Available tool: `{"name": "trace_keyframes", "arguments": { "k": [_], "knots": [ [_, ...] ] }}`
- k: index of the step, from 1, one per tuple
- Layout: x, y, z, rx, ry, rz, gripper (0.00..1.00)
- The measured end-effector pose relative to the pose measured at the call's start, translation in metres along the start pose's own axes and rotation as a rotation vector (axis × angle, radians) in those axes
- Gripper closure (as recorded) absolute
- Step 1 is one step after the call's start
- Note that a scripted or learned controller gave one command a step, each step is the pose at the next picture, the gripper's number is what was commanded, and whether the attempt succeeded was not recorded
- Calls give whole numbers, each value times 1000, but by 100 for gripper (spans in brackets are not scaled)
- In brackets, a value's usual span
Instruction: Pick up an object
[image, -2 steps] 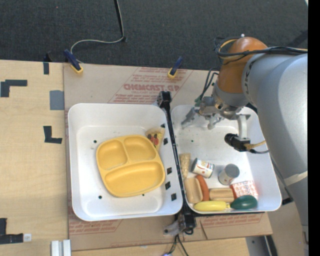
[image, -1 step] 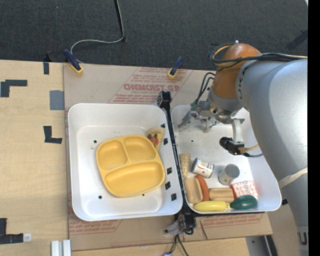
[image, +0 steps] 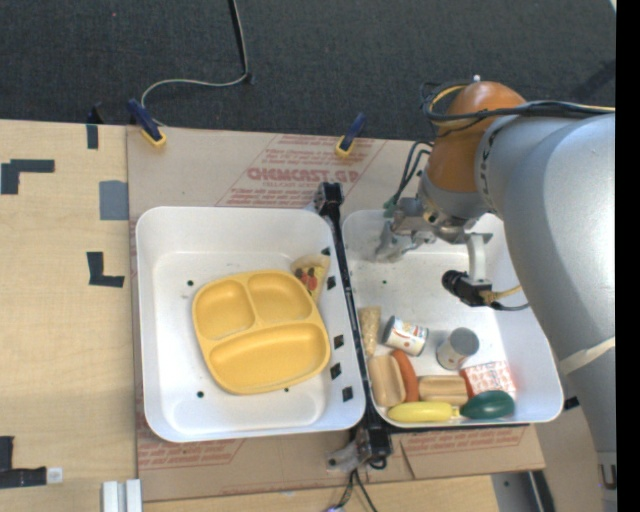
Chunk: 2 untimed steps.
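The pincer (image: 392, 243) hangs over the right bin's (image: 545, 372) far end; its state cannot be told. Nearest target: small can (image: 405, 336), mid-bin beside the hot dog (image: 392, 378). Probably light, rigid, smooth; grip across its round sides

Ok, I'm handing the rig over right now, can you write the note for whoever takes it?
Gripper: over the upper left part of the right bin, nothing seen between its fingers; open or shut is not readable from here.
Right bin, lower half: small can, grey can, hot dog, banana, green item, red-and-white packet.
Left bin: yellow divided plate, small toy at its upper right corner.
Done: nothing lifted.
Left: grasp and raise one object.
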<state>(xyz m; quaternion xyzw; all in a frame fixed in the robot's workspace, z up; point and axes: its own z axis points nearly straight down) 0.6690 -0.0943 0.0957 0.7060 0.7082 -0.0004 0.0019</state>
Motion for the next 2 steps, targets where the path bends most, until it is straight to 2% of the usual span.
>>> {"name": "trace_keyframes", "arguments": {
  "k": [1,2],
  "knots": [
    [0,0,0,0,0,0,0],
    [0,0,-9,1,1,-1,100]
  ]
}}
